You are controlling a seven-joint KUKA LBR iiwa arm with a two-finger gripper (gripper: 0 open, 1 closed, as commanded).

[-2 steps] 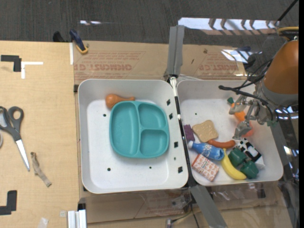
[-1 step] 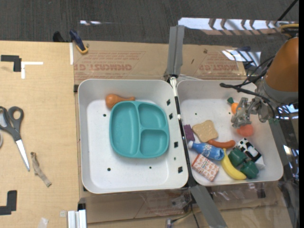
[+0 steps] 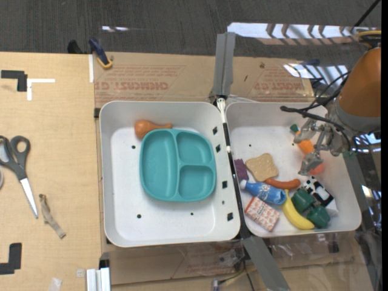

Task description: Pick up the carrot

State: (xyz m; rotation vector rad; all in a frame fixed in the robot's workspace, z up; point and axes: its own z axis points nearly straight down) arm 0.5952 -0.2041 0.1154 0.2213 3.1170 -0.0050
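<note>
a single fixed camera is looking down from above the bench (image 3: 48,162) at a slant, facing toward the far edge, where dark floor is showing along the top. it is sitting far enough back to be taking in both white bins whole: the left bin (image 3: 115,180) is lying near the middle of the frame, the right bin (image 3: 267,123) toward the right side. the arm (image 3: 364,83) is entering from the right edge, partly cut off by the frame.

dark carpet floor (image 3: 151,11) behind the light wood bench (image 3: 42,162), scissors (image 3: 18,168) lying on the bench's left side
</note>
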